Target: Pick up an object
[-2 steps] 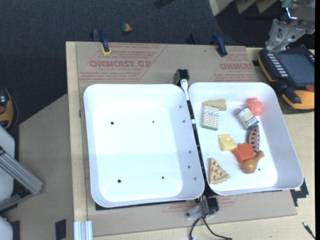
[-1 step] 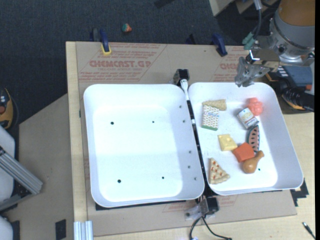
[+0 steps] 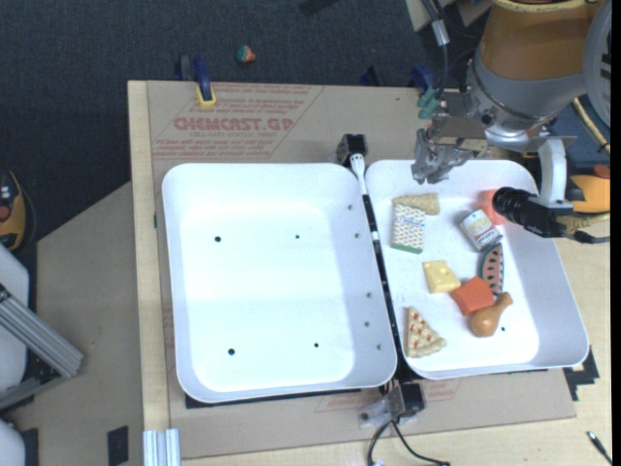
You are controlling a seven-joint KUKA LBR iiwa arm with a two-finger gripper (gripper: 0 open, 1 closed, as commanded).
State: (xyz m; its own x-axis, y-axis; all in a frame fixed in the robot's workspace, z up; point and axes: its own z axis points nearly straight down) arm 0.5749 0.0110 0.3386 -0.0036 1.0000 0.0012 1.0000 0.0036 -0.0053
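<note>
pincer (image 3: 430, 168) hanging over far-left corner of right bin (image 3: 563, 304), just above the cracker (image 3: 416, 203); can't tell its state. probably lining up on that near, isolated piece. left bin (image 3: 184, 260) likely the drop spot.

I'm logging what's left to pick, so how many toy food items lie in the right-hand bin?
8, all in the right bin: bread slice, patterned box, small can, cheese wedge, watermelon slice, orange block, drumstick, pizza slice. The gripper may hide more.
</note>
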